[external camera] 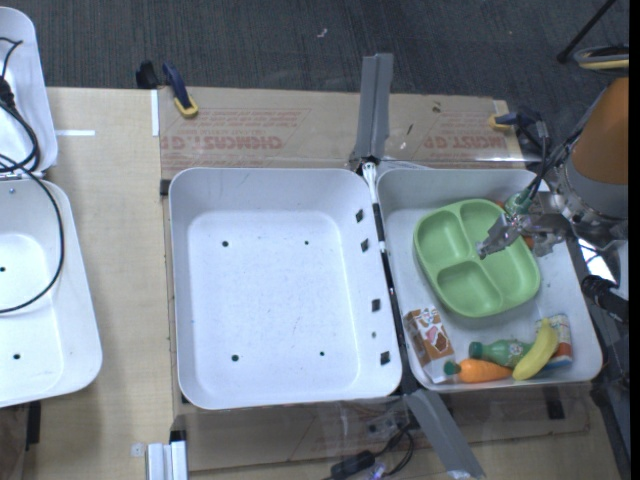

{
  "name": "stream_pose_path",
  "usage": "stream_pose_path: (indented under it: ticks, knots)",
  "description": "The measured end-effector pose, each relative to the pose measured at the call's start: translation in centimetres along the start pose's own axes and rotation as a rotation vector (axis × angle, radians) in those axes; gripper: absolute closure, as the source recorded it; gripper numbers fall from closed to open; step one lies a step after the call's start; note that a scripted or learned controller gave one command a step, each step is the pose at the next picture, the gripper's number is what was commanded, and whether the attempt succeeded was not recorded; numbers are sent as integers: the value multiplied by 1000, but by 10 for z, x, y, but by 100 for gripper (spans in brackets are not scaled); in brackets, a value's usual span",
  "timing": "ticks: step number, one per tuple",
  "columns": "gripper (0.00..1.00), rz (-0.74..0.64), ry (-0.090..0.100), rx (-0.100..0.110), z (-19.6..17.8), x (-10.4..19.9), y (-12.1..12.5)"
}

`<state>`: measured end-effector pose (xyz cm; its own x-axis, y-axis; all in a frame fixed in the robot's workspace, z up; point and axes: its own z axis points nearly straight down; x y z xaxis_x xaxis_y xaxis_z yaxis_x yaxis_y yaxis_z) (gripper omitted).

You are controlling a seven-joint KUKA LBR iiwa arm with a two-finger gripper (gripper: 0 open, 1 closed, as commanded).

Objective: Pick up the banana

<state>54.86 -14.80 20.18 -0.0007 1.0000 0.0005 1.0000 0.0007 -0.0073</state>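
Right bin (392, 230): banana (535, 352) crowds its near edge; tool (497, 242), grip unclear, over green plate (505, 293).

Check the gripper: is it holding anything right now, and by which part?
Nothing is held. The gripper hangs over the green plate's right side, while the banana lies apart, at the bin's near right corner.

Claw (497, 240) fingers blurred — state unclear.

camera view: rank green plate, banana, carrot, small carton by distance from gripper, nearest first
1. Green plate, directly beneath the gripper.
2. Banana, bin's near right corner.
3. Small carton and carrot, near edge: too close to call.
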Motion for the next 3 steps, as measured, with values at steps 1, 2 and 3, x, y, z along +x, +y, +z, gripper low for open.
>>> stream_pose_path:
  ticks: [1, 2, 3]
  knots:
    - [0, -102, 8, -12, 108, -59, -35]
    - [0, -157, 9, -14, 110, -66, -64]
    - [100, -149, 3, -23, 103, -69, -61]
